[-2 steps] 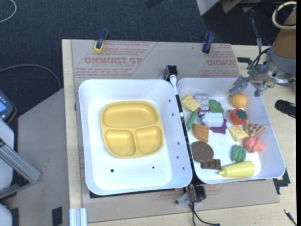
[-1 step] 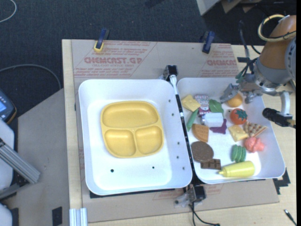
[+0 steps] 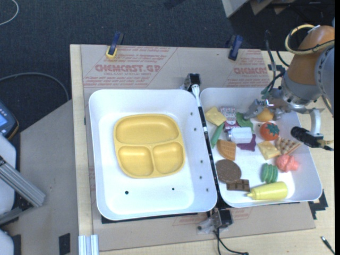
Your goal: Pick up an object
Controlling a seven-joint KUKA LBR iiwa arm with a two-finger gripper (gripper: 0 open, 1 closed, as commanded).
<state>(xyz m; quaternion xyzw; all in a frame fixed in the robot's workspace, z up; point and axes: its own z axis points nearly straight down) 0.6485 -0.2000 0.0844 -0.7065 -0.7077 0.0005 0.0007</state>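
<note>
Camera view: fixed above the table, looking down at a slant on two white bins side by side.
Gripper: gripper (image 3: 264,109) sits low over the far part of the right bin (image 3: 313,179), at the end of the grey arm with its orange band (image 3: 313,47) entering from the right.
Gripper state: cannot tell whether it is wide or narrow; metal parts and cables hide the tips, and nothing shows held between them.
Nearest thing: a red tomato-like piece (image 3: 269,131) lies just beside the gripper, on the near side of it and slightly to the right.
Also close: a green piece (image 3: 243,119) and a white block (image 3: 241,135) lie to the left of the gripper, toward the bin's middle.
Further out: a brown disc (image 3: 228,170), a chocolate bar (image 3: 238,185), a yellow bottle (image 3: 267,191) lying on its side with its long axis running left to right, a pink piece (image 3: 287,162) and a waffle piece (image 3: 287,145) fill the near half of the bin.
Left bin: left bin (image 3: 106,195) holds a yellow divided plate (image 3: 149,144), well apart from the gripper.
Deciding relation: the pile lies below and toward the camera from the gripper, so the red piece looks the likeliest target; a short move toward the near side would put the gripper over it.
Risk: things lie touching, so a close may catch a neighbour or slip off the round piece.
</note>
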